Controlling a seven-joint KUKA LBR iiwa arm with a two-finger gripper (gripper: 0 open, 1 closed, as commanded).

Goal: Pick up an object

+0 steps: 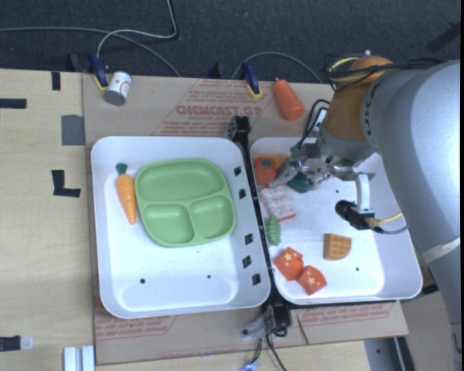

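Observation:
My gripper (303,170) hangs low over the back left part of the right bin (387,273). A small dark green object (300,183) lies right under its tip; whether it is held is unclear. Close by on the left are an orange-red toy (264,167) and a pale pink packet (278,203). Further forward in that bin lie a green ridged piece (273,230), two red blocks (288,263) (312,279) and a tan waffle piece (336,246).
The left bin (170,296) holds a green divided plate (185,201) and a toy carrot (126,195). An orange toy (288,99) and a small can (118,87) lie on the cardboard behind the bins. The arm's grey body (429,153) covers the right bin's right side.

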